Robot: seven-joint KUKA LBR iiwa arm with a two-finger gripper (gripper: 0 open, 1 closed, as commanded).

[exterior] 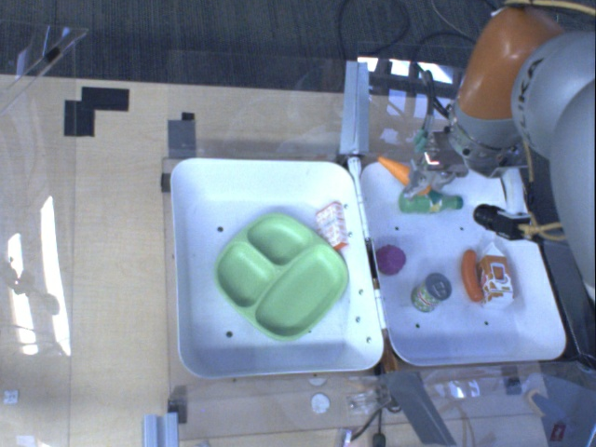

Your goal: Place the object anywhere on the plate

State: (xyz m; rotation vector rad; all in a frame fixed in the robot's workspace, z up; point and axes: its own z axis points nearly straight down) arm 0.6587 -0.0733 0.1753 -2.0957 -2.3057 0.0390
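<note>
With the gripper (430, 168) poised over the green bottle (431, 203) (jaw state I cannot tell), centre on it before carrying it to the green plate (282, 276).

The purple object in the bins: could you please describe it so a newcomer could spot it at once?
Look in the right-hand white bin, on the side nearest the bin holding the green plate. The purple object lies there, up-left of a small can. It is the lone purple, roundish item among orange and green neighbours.

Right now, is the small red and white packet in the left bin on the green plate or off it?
Off it. The small red and white packet lies on the white bin floor beside the green divided plate, at its upper right rim.
</note>
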